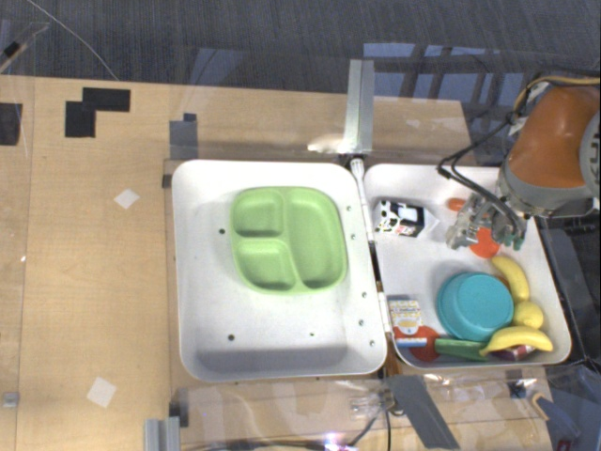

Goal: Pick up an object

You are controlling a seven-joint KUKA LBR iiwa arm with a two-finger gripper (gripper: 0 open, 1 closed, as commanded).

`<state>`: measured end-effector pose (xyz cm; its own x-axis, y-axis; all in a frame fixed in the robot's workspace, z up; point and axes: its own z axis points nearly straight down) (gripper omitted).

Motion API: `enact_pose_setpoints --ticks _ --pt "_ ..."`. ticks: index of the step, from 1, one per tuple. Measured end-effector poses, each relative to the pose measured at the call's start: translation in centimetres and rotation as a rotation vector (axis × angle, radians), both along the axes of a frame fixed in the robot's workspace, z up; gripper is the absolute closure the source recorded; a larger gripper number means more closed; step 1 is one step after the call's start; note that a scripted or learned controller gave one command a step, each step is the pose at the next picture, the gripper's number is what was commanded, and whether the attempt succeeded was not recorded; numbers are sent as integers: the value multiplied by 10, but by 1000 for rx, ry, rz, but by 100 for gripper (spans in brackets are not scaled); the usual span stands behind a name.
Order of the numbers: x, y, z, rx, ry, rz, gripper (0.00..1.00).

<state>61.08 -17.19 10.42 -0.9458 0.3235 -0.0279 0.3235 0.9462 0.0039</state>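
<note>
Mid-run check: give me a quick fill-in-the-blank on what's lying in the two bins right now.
1. The green divided plate lies in the ____ bin in the camera view.
2. The blue bowl sits in the right bin, beside two ____ bananas.
3. The gripper is over the ____ bin.
4. The small black-and-white toy lies near that bin's ____ wall.

Missing words: left; yellow; right; left

The right bin (554, 289) holds a round blue bowl (475, 305), upside down. 2 yellow bananas (515, 283) curve beside it. A small orange thing (484, 243) lies near the top. A black and white toy (400, 218) lies at the left. A green stick (460, 348) lies along the bottom.
</note>
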Motion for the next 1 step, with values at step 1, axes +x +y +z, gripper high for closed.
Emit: enact_pose_setpoints --ticks 1 --pt "35 -7 156 7 9 -260 100"
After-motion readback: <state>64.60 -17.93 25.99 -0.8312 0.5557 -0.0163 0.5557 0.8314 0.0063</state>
